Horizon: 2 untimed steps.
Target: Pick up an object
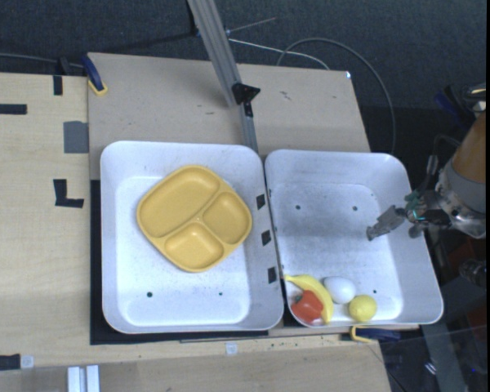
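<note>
Objects for picking sit bunched in the near corner of the right bin (343, 170): a banana (313, 287), a red piece (308, 306), a white egg-shaped piece (339, 288) and a small yellow ball (362, 307). Take the scene from the largest thing down. You have the bench (188, 96) under both bins, and the left bin (122, 219) holds a yellow divided plate (194, 217) lying flat in its middle. The right bin's floor is bare apart from that cluster by the front wall. The arm (465, 170) comes in at the right edge, and the gripper (389, 221) hangs over the right side of the right bin, well apart from the cluster; whether it is spread or closed you cannot tell from this angle, and nothing shows between its tips.

Judging by that, you are at the approach step: nothing is grasped yet. The next move calls for travelling toward the front of the bin, choosing one piece and coming down on it. The banana lies curved across the red piece, touching it, with the white piece just beside them; the yellow ball sits slightly apart to the right and looks the easiest to isolate. Being round and small, it may roll off the tips, and the nearby bin wall could crowd the descent.
</note>
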{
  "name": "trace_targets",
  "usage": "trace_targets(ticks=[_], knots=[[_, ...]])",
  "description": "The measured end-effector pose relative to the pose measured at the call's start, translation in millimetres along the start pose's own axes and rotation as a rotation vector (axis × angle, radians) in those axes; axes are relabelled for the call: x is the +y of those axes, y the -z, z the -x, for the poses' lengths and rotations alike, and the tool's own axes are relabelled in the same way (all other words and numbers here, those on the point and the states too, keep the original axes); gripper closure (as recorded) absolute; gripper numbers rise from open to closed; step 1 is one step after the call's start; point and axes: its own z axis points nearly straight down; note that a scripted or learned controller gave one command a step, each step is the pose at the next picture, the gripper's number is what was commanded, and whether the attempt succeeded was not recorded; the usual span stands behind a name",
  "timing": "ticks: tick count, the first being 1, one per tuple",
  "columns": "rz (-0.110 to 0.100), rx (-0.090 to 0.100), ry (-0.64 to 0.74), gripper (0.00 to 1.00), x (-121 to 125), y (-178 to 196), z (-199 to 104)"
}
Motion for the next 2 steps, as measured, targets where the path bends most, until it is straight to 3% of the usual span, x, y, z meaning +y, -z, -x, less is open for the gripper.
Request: trace_targets(ticks=[1, 2], knots=[[0.0, 0.0, 0.0, 0.0, 0, 0, 0], [-0.006, 0.001, -0.002, 0.0, -1, -65, -1]])
